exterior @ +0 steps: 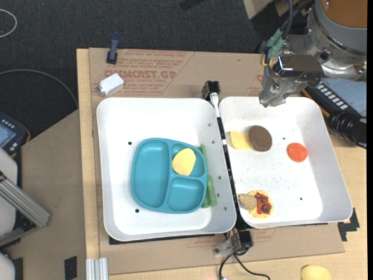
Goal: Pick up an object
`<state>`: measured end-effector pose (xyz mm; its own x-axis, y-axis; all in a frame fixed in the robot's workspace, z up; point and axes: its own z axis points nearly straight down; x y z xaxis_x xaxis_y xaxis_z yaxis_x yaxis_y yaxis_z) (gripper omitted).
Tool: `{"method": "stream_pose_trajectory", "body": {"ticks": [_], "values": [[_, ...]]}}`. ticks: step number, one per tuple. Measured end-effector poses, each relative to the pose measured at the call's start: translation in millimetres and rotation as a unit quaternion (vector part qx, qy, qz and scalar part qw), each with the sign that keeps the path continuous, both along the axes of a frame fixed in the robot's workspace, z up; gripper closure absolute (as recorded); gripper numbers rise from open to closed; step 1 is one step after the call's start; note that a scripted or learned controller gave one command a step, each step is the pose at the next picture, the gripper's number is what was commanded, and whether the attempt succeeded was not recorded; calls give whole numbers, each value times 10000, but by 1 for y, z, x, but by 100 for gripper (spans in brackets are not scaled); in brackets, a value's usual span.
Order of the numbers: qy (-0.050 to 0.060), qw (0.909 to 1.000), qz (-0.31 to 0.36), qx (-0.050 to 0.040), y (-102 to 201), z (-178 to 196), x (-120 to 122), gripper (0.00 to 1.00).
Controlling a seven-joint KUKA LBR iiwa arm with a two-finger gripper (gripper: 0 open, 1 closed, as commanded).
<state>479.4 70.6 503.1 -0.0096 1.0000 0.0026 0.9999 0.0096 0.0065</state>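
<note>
Nearest me, a small pizza toy (260,203) lies at the right bin's (326,206) front edge, with a brown patty (260,138) and an orange disc (297,151) farther back. Over the back rim hangs the pincer (271,100), its grip unreadable from here.

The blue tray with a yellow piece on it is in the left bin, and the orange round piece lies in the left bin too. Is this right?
Not quite. The camera view shows the blue tray with the yellow piece in the left bin, but the orange round piece lies in the right bin.
</note>
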Motion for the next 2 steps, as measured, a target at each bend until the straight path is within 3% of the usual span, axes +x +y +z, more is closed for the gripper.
{"method": "stream_pose_trajectory", "body": {"ticks": [1, 2], "values": [[74, 9999, -67, -20, -28, -75, -1, 100], [103, 9999, -74, -23, -63, -193, -2, 100]]}}
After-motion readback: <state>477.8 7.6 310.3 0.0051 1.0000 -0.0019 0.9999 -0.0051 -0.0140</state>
